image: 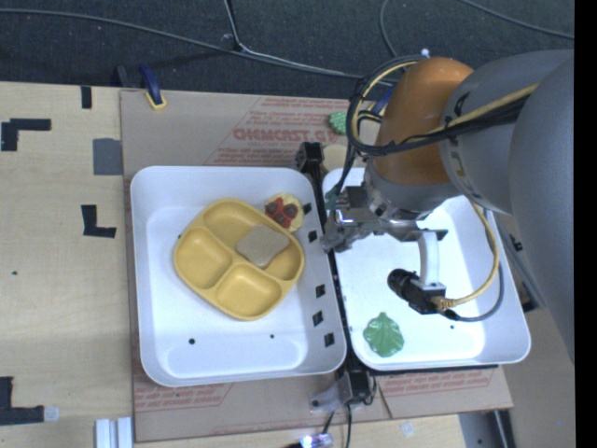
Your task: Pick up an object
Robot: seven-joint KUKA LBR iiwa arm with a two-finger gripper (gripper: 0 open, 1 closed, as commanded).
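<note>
The gripper (340, 224) hangs low over the near-left corner of the right bin (485, 339), close to the wall between the two bins, and I cannot tell how it is set because the arm's orange band (420, 119) and grey body cover most of it. Nothing can be seen held in it. The closest thing to grab is the green toy (383, 334) lying flat in the right bin, near the front edge — it looks small, light and a bit soft, like a leaf, so a pinch across its middle should work. In the left bin (168, 343) sits a yellow tray (210, 255) with a flat tan square (262, 245) in it, and a small red thing (283, 211) just beside the tray's far corner. The cardboard (187, 124) under the bins has red print — too blurry to read.
</note>
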